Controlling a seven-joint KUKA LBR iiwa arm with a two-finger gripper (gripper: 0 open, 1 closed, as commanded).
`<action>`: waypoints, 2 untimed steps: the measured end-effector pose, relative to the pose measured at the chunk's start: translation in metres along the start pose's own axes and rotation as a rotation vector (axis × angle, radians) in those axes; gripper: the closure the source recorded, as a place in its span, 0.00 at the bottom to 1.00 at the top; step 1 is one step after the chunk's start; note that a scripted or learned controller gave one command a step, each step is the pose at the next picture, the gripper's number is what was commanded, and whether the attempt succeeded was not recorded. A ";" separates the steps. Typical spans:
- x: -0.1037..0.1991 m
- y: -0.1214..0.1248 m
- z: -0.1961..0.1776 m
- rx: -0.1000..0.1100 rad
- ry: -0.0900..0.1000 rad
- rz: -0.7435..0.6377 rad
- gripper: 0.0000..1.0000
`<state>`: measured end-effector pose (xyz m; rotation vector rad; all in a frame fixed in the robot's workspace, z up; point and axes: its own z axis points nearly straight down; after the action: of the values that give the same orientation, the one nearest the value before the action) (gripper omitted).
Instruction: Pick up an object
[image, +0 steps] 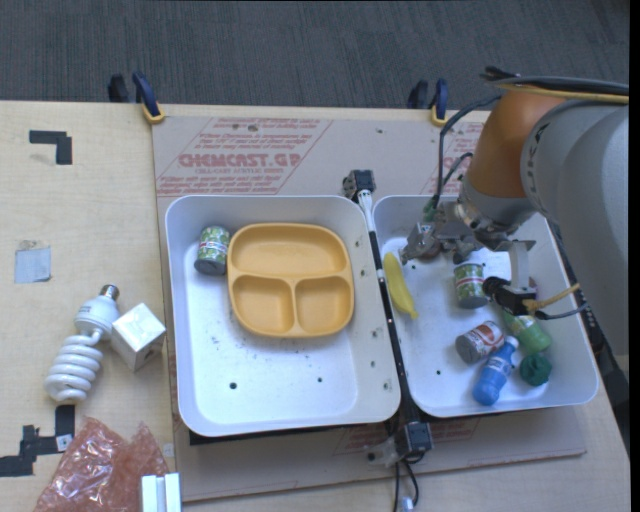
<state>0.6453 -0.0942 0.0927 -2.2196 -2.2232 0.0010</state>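
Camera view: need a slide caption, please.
Gripper hovers in the right bin near the banana; yellow tray in the left bin.

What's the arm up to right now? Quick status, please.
Gripper low in right bin, nothing seen held. Banana beside it, small can close. Bottles crowd the corner.

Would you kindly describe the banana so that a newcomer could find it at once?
Look in the right-hand white bin. Along its left wall, beside the divider between the bins, lies the banana. It is the bin's one yellow, long curved thing; the cans and bottles sit further right.
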 end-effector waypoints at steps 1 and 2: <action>-0.076 -0.016 0.000 -0.001 -0.001 0.002 0.00; -0.095 0.010 0.002 0.013 0.001 -0.001 0.00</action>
<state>0.6559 -0.1894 0.0905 -2.2109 -2.2175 0.0145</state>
